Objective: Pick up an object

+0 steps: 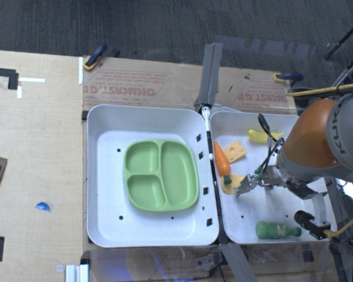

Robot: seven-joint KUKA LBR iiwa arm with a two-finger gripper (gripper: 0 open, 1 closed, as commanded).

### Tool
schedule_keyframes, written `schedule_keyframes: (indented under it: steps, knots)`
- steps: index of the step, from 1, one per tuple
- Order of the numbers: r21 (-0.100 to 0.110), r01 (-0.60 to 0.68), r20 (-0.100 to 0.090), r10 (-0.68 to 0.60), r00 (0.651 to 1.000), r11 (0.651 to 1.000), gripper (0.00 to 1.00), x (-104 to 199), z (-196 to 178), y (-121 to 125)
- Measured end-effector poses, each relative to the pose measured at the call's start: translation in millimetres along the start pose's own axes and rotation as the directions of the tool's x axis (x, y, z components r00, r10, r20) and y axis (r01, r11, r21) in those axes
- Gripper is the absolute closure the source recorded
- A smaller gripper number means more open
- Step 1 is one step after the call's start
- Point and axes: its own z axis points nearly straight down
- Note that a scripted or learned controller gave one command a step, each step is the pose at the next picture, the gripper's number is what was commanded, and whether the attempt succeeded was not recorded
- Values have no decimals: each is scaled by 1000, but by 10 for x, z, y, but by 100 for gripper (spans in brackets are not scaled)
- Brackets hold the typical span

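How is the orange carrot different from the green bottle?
The carrot is orange and tapers to a point; the green bottle is green with a narrow neck. The carrot lies along the right bin's left wall, pointing up and down the picture; the green bottle lies sideways near the front edge. The carrot looks smaller. Both lie flat in the same right bin.

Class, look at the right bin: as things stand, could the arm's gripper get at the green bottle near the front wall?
Probably yes. The green bottle lies on its side on open bin floor, apart from the other items, and the gripper hangs nearby with nothing between them.
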Motion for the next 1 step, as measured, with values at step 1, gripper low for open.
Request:
schedule_keyframes:
  steps: [1]
  knots:
    - [-2,-93,2,93,996,996,0,-419,-5,619]
